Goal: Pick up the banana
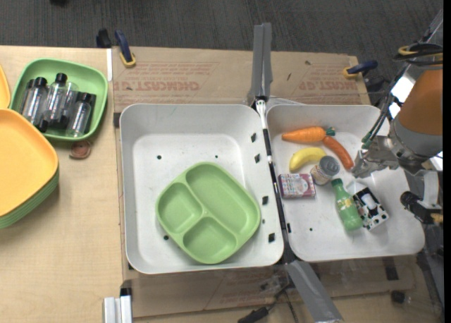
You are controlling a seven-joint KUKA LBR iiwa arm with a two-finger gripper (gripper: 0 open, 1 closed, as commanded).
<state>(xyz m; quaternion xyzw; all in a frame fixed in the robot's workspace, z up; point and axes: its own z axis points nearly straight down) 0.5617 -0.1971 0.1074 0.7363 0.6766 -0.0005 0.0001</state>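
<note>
Banana, small yellow curved plastic fruit (307, 158), lies untouched in right white bin (394, 244); gripper (368, 164) hovers beside it, opening unclear.

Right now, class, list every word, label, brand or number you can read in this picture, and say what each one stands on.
"CHEMCOST", in red and upside down, on the cardboard sheet behind the bins; the red print on either side of it is too blurred to read.
Pink packet: print too small to read.
Green bottle: label unreadable.
Small can: unreadable.
Dark bottles in the green tray: labels too small.
</note>
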